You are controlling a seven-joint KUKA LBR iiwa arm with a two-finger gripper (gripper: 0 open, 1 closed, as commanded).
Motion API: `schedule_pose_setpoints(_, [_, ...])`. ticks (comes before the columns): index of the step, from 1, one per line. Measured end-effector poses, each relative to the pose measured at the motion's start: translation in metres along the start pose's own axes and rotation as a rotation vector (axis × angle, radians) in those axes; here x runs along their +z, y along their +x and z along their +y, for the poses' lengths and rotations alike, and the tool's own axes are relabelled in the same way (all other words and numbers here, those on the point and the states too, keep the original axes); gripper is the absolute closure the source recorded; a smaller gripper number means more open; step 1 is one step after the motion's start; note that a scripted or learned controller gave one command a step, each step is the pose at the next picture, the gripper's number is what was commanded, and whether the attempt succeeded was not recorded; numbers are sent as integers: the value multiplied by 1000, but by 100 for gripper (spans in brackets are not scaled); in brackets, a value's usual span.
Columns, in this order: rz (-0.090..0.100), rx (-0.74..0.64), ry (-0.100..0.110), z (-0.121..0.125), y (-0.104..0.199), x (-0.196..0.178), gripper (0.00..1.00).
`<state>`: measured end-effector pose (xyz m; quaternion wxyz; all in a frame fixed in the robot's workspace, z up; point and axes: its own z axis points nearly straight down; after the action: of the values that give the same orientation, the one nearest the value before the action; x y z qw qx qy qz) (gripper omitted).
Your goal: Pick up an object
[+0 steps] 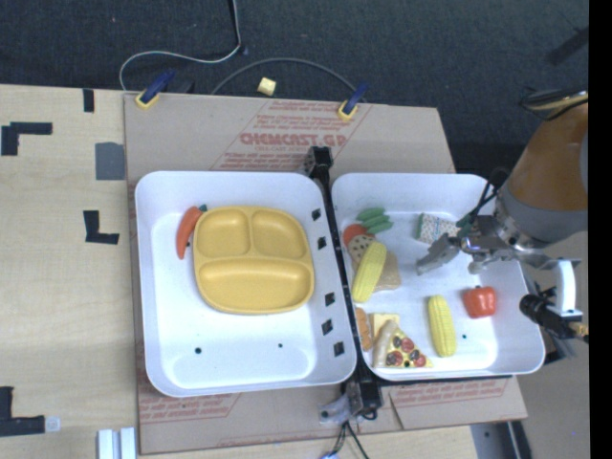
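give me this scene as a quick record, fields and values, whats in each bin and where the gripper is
left bin: yellow tray; carrot at the tray's left edge
right bin: two corn cobs, red pepper, pizza slice, green veg, speckled block
gripper: over the right bin, between block and pepper, holding nothing
arm: enters from the right

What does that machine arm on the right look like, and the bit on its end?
The arm is bulky and rounded, grey with a broad orange band above the wrist. Its end carries a small metallic grey tool with thin fingers, and dark cables run alongside the wrist.
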<state>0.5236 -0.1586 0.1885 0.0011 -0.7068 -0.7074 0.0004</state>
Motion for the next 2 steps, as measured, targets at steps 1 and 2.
schedule_pose_setpoints(1, [-1, 4, 0, -36, -13, 106, 0])
schedule_pose_setpoints(2, [-1, 1, -2, -34, -13, 91, 100])
